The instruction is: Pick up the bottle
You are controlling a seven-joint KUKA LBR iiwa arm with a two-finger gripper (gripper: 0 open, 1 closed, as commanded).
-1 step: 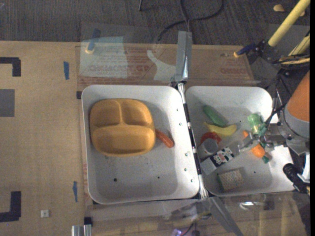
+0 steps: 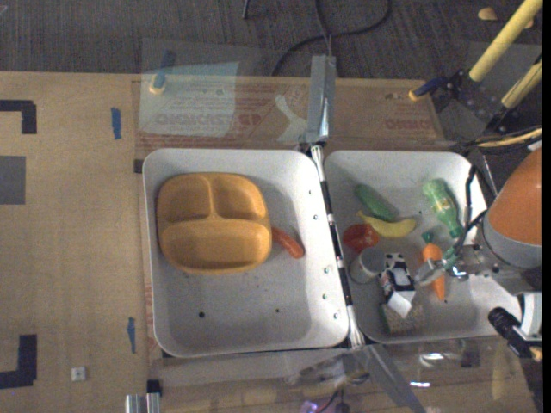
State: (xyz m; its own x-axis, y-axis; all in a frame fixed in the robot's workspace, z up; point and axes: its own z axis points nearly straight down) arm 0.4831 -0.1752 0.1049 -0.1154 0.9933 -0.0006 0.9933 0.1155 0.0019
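The bottle (image 2: 442,203) is pale green and see-through. It lies on its side near the back right corner of the right bin (image 2: 370,163). My gripper (image 2: 436,270) hangs low over the front right part of that bin, a good way in front of the bottle and apart from it. Directly under the gripper is a small orange carrot (image 2: 431,253), partly hidden by the metal of the gripper. The arm's orange band (image 2: 522,198) is at the right edge of the view.
The right bin also holds a green cucumber (image 2: 375,201), a yellow banana (image 2: 392,226), a red tomato (image 2: 359,237), a grey cup (image 2: 368,265), a black-and-white carton (image 2: 397,276) and a brown block (image 2: 402,315). In the left bin (image 2: 241,317) are an orange divided plate (image 2: 212,222) and a small red-orange piece (image 2: 288,243).
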